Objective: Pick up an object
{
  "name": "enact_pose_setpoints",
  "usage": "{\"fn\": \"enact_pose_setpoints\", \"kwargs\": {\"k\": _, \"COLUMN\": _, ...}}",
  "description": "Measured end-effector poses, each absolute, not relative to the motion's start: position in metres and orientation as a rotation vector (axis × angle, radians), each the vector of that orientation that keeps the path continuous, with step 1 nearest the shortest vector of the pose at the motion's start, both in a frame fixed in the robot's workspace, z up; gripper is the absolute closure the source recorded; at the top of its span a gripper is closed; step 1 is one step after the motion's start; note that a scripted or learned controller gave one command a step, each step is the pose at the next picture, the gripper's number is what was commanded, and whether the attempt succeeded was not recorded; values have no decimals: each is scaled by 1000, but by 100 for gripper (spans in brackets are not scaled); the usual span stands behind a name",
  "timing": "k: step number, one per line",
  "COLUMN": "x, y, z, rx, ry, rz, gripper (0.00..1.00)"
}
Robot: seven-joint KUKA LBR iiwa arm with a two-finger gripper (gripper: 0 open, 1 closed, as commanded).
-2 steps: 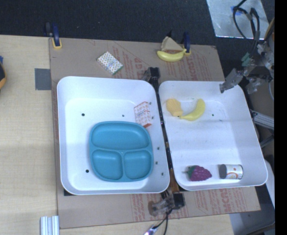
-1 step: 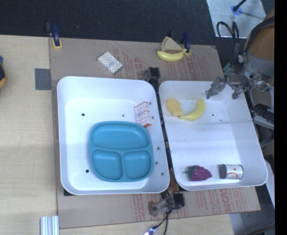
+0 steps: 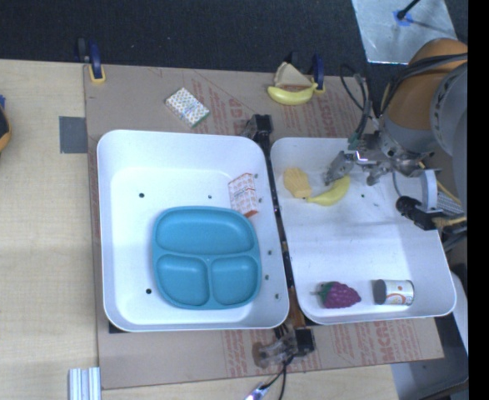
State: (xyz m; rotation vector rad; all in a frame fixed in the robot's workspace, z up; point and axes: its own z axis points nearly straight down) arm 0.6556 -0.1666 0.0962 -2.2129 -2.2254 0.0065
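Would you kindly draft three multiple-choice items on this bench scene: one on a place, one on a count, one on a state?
1. Where does the blue tray lie?
A. left bin
B. right bin
C. on the cardboard

2. How many compartments does that tray have?
A. two
B. three
C. four

3. How does the can rest?
A. upright
B. on its side
C. on top of the grapes

Answers:
1 A, it sits within the left bin's walls.
2 B, one wide section above two smaller ones.
3 B, it lies lengthwise beside the grapes in the right bin.
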Motion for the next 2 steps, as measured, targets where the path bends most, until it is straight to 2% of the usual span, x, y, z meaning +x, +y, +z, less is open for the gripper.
{"fn": "enact_pose_setpoints", "kwargs": {"k": 1, "x": 656, "y": -168, "z": 108, "rx": -2211, "ry": -2229, "rz": 7, "gripper": 100}}
{"fn": "enact_pose_setpoints", "kwargs": {"k": 2, "x": 643, "y": -77, "z": 193, "rx": -2215, "ry": -2226, "rz": 1, "gripper": 100}}
